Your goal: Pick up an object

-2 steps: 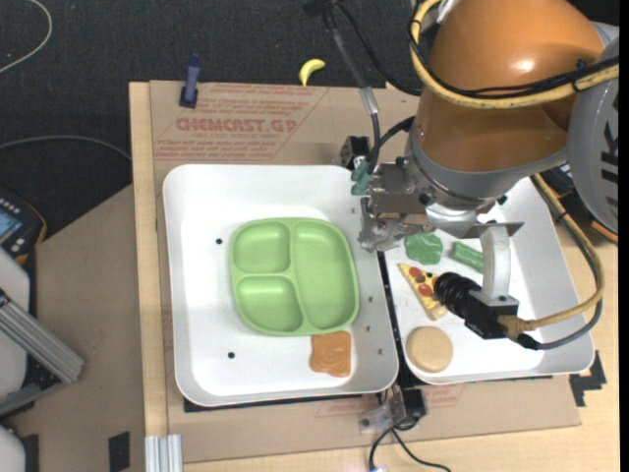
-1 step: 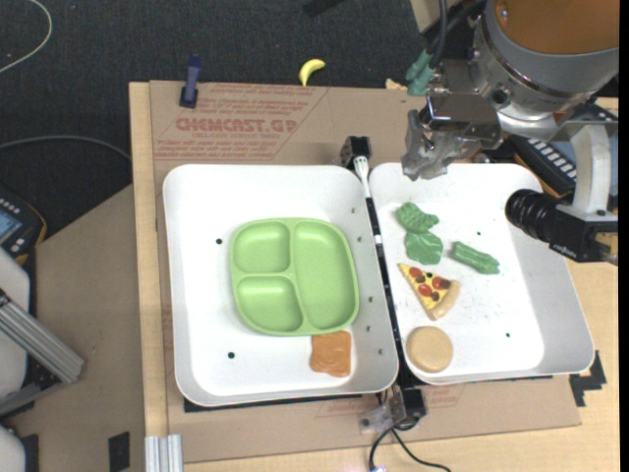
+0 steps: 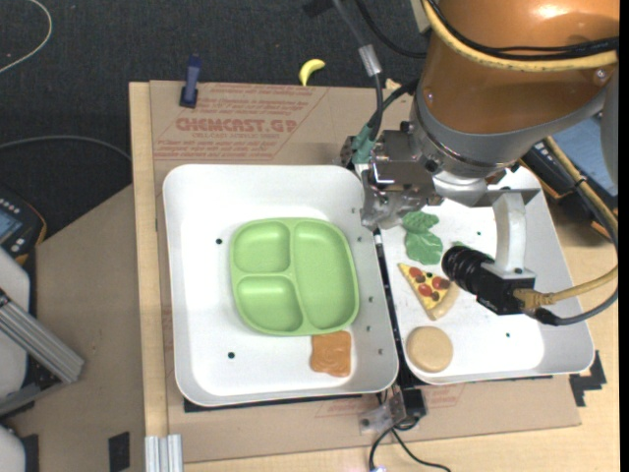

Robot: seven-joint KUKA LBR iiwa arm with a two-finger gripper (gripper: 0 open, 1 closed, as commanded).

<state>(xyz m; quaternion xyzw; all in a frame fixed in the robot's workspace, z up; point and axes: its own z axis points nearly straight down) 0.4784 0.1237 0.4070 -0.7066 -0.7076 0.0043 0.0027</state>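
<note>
The arm's gripper (image 3: 386, 205) hangs over the far left corner of the right bin (image 3: 560, 357), close to the wall shared with the left bin (image 3: 187, 264). Just right of it lies a green leafy toy (image 3: 423, 237). Nearer the front are a pizza slice toy (image 3: 429, 288) and a round tan biscuit (image 3: 429, 348). In the left bin sits a green divided plate (image 3: 293, 274), with an orange-brown food toy (image 3: 332, 352) in front of it. I see nothing between the fingers.
The arm's large orange and grey body covers the far part of the right bin. On the cardboard behind the bins lie a small yellow banana (image 3: 312, 69) and a blue object (image 3: 190, 82).
</note>
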